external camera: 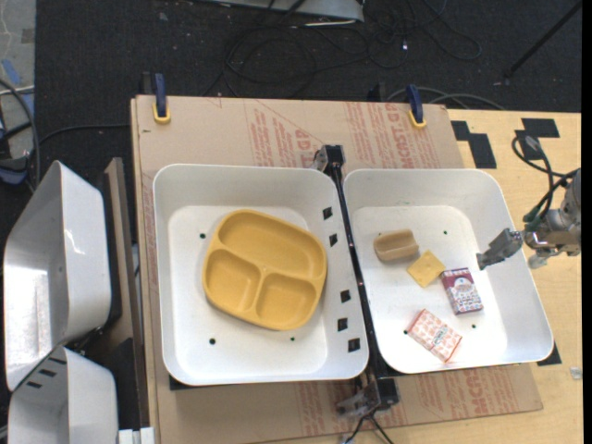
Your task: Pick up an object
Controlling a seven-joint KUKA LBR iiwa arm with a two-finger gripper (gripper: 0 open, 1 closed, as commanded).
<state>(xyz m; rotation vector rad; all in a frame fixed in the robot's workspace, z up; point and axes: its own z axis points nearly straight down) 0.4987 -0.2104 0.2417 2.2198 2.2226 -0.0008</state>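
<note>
The right bin (490, 192) holds a brown block (396, 246), a yellow wedge (425, 268), a small maroon and white box (462, 290) and a pink patterned packet (435, 333). The gripper (502, 247) pokes in from the right edge, above the bin's right wall, a short way right of the maroon box. Nothing can be seen between its fingers. The left bin (176, 202) holds a yellow divided tray (265, 268).
Both bins rest on a cardboard sheet (277, 128) held by yellow clamps at the back. A black divider (347, 248) runs between the bins. White plastic tubs (55, 276) stand to the left of the bench. Cables lie on the dark floor behind.
</note>
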